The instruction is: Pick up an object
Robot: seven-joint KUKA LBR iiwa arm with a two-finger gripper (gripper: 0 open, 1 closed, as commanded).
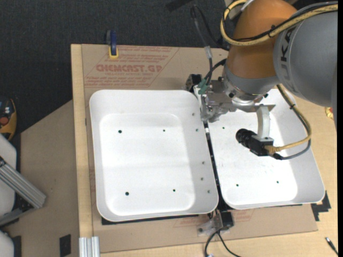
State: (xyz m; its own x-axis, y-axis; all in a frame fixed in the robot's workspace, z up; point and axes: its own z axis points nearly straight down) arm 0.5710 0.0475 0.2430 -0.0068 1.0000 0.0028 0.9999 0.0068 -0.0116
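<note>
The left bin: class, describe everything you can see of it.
The left bin is a shallow white tray, plastic by its look, with rounded corners and a raised rim. Four small dark dots mark its floor. It lies flat on the brown board, its right rim meeting the right bin.

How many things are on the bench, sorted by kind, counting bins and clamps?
White bins: 2, the left bin and the right bin
Blue and yellow clamps at the board's far edge: 1
Loose objects visible in the bins: 0
Total: 3
</note>
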